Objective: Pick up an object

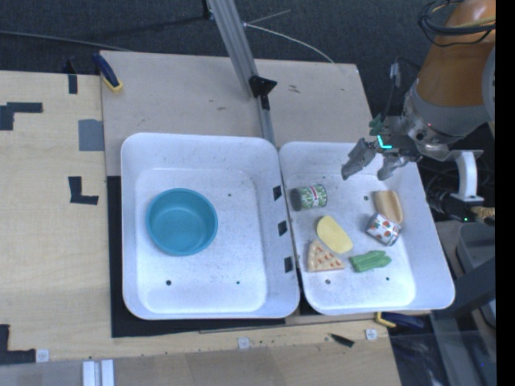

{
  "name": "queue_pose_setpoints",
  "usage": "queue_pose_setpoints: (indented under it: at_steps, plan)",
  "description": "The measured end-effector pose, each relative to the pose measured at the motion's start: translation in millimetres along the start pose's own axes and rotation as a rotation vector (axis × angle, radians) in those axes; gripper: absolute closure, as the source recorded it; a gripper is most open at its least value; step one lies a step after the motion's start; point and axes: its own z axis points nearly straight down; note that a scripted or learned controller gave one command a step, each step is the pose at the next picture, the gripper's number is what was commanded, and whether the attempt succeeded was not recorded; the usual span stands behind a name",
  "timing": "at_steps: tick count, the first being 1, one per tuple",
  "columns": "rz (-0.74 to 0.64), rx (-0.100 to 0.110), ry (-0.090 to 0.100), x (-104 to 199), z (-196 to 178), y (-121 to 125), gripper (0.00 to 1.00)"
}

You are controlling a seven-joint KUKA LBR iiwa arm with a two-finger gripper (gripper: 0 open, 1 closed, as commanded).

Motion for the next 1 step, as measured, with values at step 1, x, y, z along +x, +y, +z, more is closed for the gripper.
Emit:
queue_pose_setpoints:
  at_steps: [1]
  plan:
    - [0.000, -0.002, 0.000, 0.0, -0.8, 0.4, 0.00]
